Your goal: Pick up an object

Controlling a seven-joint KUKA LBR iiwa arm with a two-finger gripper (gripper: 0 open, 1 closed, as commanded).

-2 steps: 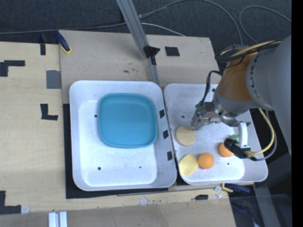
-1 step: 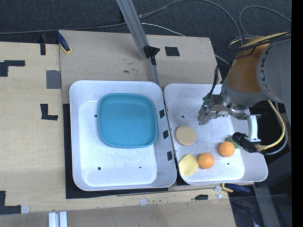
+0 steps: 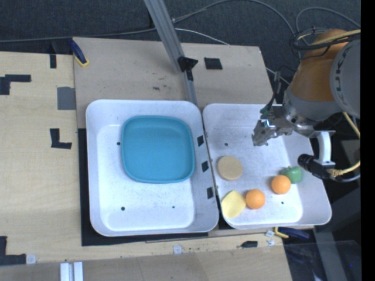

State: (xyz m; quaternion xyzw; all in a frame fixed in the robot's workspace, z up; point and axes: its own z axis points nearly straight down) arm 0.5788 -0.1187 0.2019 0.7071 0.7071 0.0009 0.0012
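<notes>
The gripper [image 3: 262, 136] hangs over the right white bin [image 3: 310, 215]; whether its jaws are spread or clenched cannot be told. The round tan disc [image 3: 229, 168] lies at its seven o'clock, apart. A straight descent risks closing on bare floor.

Green obj [image 3: 292, 174] partly hidden behind an orange ball [image 3: 280, 184] (shape unclear); arm [image 3: 328, 69] cut off at right edge

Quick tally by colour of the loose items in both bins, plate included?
Blue: 1, the plate in the left bin
Orange: 2, balls and
Yellow: 1, soft piece
Tan: 1, round disc
Green: 1, small item
Total: 6
</notes>
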